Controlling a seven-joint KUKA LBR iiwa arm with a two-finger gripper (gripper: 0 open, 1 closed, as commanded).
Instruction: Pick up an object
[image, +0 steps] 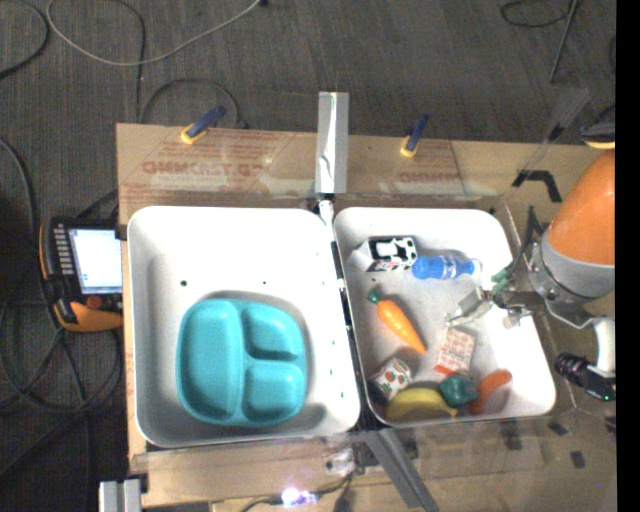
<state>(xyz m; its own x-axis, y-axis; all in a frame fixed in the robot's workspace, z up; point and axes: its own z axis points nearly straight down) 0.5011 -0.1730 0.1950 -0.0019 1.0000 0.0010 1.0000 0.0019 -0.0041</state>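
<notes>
My gripper (478, 304) hangs over the right side of the right bin (520, 400), reaching in from the right under the orange-banded wrist (590, 225). Just below its tip lies a red and white packet (455, 351). An orange carrot (400, 322) lies to its left. A blue bottle (441, 267) and a black and white cow-patterned box (392, 250) lie at the bin's far end. Along the near wall sit a small printed can (392, 377), a yellow banana (419, 404), a dark green object (459, 389) and a red-orange object (492, 389). Nothing is seen held in the gripper.
The left bin (150, 260) holds a teal divided plate (242, 360). A metal post (331, 145) stands at the back between the bins. A handheld pendant (85, 270) lies off the bench's left edge. Cables run across the floor behind.
</notes>
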